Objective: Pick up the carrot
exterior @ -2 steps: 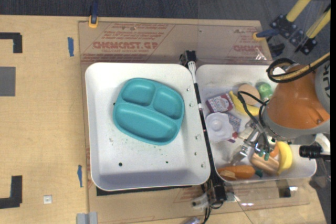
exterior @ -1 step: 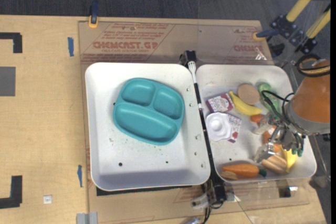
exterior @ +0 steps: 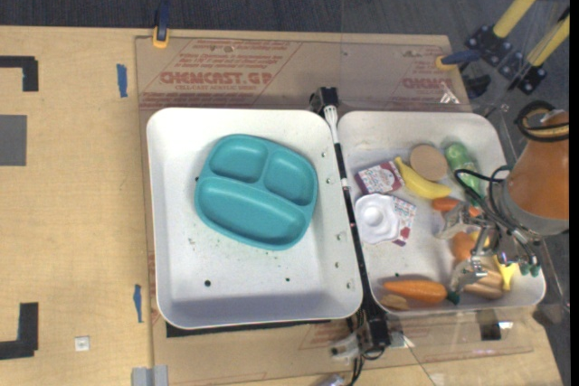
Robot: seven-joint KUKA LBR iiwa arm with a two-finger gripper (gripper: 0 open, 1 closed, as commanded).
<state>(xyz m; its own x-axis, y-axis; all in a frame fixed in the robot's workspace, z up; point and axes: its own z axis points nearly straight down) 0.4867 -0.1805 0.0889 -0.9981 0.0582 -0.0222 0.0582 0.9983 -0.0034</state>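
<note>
The tool [exterior: 479, 241] is seen low in the right shallow white plastic bin [exterior: 380, 127], near its right wall, below the orange band [exterior: 541, 181] of the grey arm. It is a dark, thin metal structure with cables around it, and whether it is spread or pressed together cannot be told.

The long tapered orange carrot [exterior: 414, 290], smooth and glossy like plastic, is lying flat to the left of the tool and slightly nearer to the front wall of the bin. It is apart from the tool and is not held.

A curved yellow plastic banana [exterior: 422, 183] is placed up and to the left of the tool, with a round flat tan disc [exterior: 429, 163] just beyond it and a smooth green rounded piece [exterior: 458, 155] beside the disc. Further to the left, a small white cup with a round lid [exterior: 374, 214] and a crumpled white and pink packet [exterior: 380, 178] are found. Some small orange and tan pieces are crowded just beside the tool, and their shapes are not clear.

Well to the left, in the other white bin [exterior: 172, 267], a teal plastic divided plate [exterior: 257, 190] with three compartments is resting. Both bins are carried by the light wooden worktop [exterior: 72, 212].
</note>
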